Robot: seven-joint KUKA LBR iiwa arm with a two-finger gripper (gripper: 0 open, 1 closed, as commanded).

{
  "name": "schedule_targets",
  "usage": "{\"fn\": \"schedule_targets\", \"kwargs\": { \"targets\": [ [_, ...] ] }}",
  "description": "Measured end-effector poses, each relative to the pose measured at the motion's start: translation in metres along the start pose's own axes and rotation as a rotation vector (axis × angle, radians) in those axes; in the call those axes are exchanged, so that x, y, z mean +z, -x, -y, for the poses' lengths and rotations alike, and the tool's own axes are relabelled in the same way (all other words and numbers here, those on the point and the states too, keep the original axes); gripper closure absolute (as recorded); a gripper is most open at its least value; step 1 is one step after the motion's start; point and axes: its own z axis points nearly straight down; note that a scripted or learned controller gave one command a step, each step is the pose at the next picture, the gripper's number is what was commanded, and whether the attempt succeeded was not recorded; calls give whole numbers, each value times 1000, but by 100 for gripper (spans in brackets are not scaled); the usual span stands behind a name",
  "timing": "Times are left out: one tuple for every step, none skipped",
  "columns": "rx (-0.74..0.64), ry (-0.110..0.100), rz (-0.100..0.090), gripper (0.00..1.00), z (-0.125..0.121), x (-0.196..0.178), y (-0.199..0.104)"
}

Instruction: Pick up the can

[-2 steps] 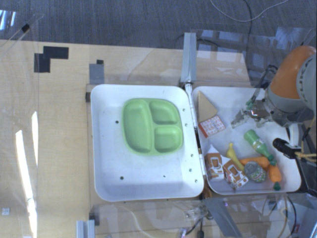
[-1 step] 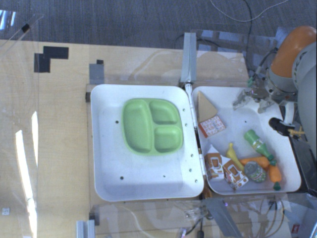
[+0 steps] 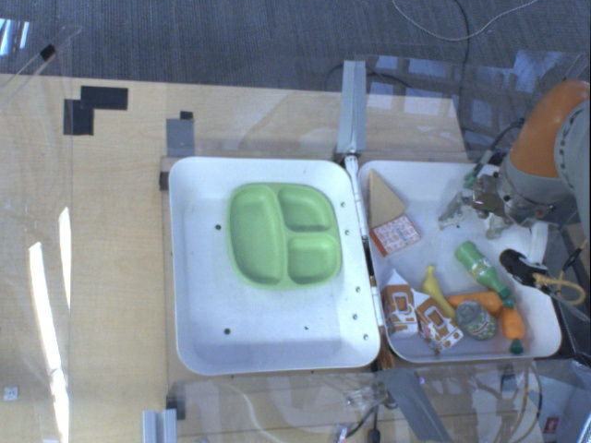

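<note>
Can (image 3: 475, 319) is lying at the frame's lower right, crowded by a carrot (image 3: 499, 313) and banana (image 3: 436, 290). Tool (image 3: 459, 209) is hovering well above it, grasping nothing visible, grip state unclear; descending squarely over the can's top looks wisest.

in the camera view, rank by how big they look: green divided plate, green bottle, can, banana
1. green divided plate, by far the largest
2. green bottle
3. banana, close to the bottle in length but thinner, so that pair is unsure
4. can, smallest, seen end-on
</note>
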Motion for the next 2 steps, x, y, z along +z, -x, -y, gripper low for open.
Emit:
{"fn": "schedule_targets", "kwargs": {
  "targets": [
    [0,0,0,0,0,0,0],
    [24,1,-1,0,-49,-1,-11]
  ]
}}
